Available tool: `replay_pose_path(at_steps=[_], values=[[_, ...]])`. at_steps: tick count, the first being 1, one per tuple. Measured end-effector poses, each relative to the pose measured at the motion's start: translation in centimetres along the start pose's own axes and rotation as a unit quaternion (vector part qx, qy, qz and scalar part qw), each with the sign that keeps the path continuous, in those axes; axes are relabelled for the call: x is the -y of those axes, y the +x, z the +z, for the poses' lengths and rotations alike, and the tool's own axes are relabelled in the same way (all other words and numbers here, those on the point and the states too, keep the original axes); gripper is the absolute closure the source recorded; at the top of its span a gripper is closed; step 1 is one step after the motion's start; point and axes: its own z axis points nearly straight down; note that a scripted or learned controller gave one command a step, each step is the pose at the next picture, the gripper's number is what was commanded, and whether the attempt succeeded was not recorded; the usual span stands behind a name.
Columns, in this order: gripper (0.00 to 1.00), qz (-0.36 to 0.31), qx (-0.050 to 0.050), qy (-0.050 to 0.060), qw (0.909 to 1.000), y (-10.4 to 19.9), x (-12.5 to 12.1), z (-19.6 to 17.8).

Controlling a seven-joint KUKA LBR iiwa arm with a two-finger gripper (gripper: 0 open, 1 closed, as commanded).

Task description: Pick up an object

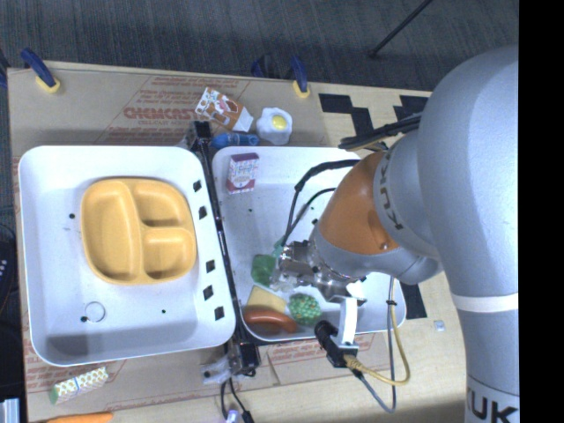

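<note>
— Down at the near end of the right bin point(264, 170), what is there to pick up?

— A small heap of toy food: a green leafy piece point(263, 267), a round green netted ball point(305, 307), a brown sausage point(269, 321) and a pale yellow wedge point(263, 299) lying just behind it. They touch or nearly touch one another, close to the bin's near wall.

— And the gripper point(295, 271)?

— It hangs over that heap, just beside the leafy piece, under the orange wrist band point(352, 214). I cannot tell its state or whether it has anything; the wrist hides that.

— How would these things handle?

— Light, I judge, and smooth, probably hard plastic, so they may slip or skate away when nudged. The ball could roll. The sausage looks easiest: take it across its narrow middle.

— Anything else about?

— A small carton point(242, 172) lies at the far end of the same bin, well apart. The left bin point(44, 236) carries a yellow divided tray point(139, 228).
</note>
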Motion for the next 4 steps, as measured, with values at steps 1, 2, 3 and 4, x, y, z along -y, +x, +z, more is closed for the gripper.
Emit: replay_pose_path(at_steps=[1,2,3,4], values=[[0.0,0.0,0.0,0.0,1.0,0.0,0.0,0.0],[1.0,-0.002,-0.001,0.001,1.0,0.0,0.0,-1.0],[0.0,-0.002,-0.001,0.002,1.0,0.1,0.0,-1.0],[0.0,0.067,-0.001,-0.004,0.9977,0.3,-0.1,0.7]])
